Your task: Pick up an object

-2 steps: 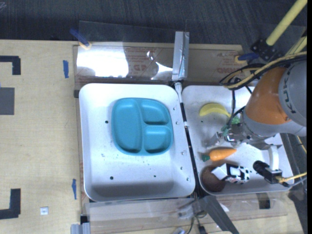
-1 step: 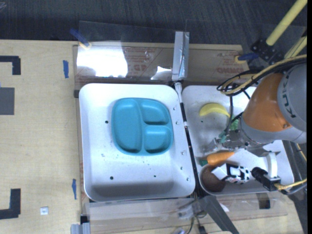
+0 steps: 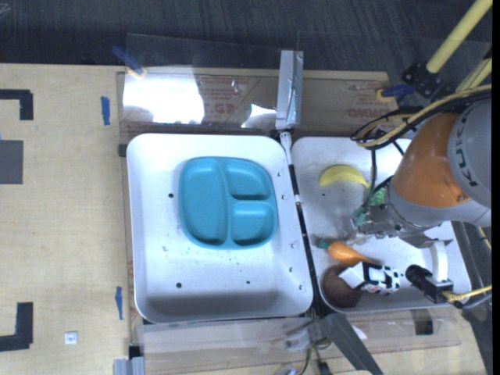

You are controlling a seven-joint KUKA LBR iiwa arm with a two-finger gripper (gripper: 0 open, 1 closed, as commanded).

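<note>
Right bin (image 3: 312, 151): your gripper (image 3: 366, 226) is hovering.
It is hanging over the carrot (image 3: 346, 251); I cannot tell its state.

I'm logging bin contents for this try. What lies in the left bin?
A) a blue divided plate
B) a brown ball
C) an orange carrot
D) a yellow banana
A: the blue divided plate lies in the left bin; the banana and carrot sit in the right bin.
</note>
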